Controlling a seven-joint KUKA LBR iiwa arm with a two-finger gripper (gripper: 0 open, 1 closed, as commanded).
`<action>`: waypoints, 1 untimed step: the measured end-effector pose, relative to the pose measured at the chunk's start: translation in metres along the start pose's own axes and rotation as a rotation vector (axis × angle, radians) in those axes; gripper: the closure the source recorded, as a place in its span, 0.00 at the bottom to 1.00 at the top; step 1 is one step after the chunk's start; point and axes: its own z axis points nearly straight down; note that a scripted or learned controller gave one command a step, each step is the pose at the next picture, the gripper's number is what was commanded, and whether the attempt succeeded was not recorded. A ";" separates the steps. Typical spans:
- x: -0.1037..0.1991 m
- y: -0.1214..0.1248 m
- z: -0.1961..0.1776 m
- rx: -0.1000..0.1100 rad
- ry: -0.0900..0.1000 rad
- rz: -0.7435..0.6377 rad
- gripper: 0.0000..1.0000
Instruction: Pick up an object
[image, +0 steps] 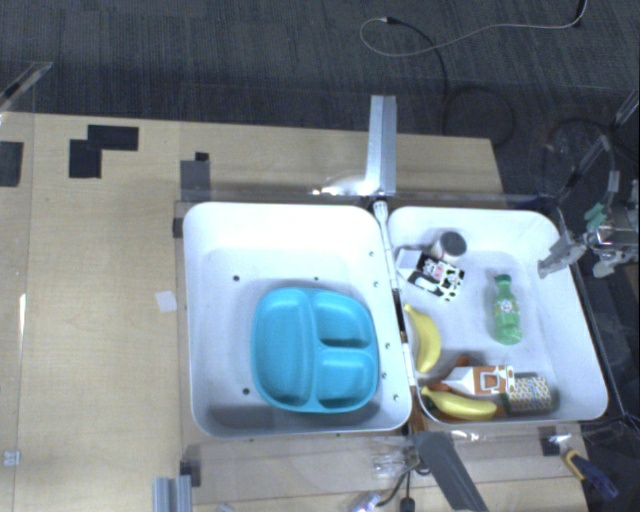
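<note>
The right bin (560, 232) holds several objects. A green bottle (506, 309) lies right of its middle. A white and black container with a grey cap (438, 268) lies at the bin's back left. One banana (427, 339) rests along the left wall and a second banana (461, 404) lies at the front. A white and orange carton (484, 380) and a grey mesh-textured pack (530, 393) sit beside that second banana. My gripper (588, 248) hangs over the bin's right rim, apart from every object.
The left bin (210, 300) holds a blue divided plate (316, 350). A metal post (383, 145) stands behind the wall between the bins. Cables lie on the dark floor at the back right.
</note>
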 end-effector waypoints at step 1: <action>-0.012 0.033 0.137 0.000 0.001 -0.186 0.00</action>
